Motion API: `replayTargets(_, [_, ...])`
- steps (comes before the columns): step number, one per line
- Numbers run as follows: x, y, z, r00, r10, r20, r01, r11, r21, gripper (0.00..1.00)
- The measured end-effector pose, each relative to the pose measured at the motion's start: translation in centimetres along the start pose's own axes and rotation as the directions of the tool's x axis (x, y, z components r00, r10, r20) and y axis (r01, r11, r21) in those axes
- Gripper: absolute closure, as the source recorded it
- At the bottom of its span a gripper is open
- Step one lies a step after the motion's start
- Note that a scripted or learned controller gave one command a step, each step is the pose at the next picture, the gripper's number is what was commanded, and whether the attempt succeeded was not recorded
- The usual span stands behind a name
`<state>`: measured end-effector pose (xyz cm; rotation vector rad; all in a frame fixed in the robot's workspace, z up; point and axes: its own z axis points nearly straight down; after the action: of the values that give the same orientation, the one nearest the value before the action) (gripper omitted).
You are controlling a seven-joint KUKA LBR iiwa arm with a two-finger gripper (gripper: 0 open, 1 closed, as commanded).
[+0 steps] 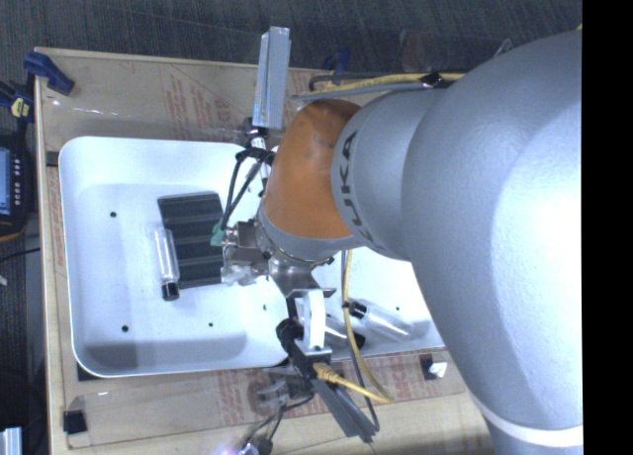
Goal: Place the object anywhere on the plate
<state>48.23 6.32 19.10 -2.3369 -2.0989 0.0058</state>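
Honestly, the wrist is blocking the part you'd most want to see. The grey arm comes in from the right, and its orange band hangs over the inner edge of the left bin. The gripper sits just beside the right edge of the dark ribbed plate. I can't tell how far open the claw is or whether it's got anything, since the wrist covers it.

My guess for the object is the clear tube with a dark cap. It's lying along the plate's left edge, touching or slightly overlapping it, so it's hard to say it's properly on. There's also a silvery cylinder in the right bin, partly under the arm, which could be the target instead.

If it's the tube, I'd approach from straight above and grab across its narrow width. It'll roll sideways if nudged, and the ribs could help keep it put. Set it down low in the middle of the plate, lined up with the grooves. Let go gently, and keep those dangling cables off the plate.
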Motion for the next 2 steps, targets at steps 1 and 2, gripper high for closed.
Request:
replayTargets(1, [5.1, -1.3, 2.2, 0.774, 0.633, 0.0, -0.633, 0.774, 0.004, 1.0])
replayTargets(2, [1.4, 0.7, 0.1, 0.56, 0.828, 0.002, -0.828, 0.56, 0.005, 1.0])
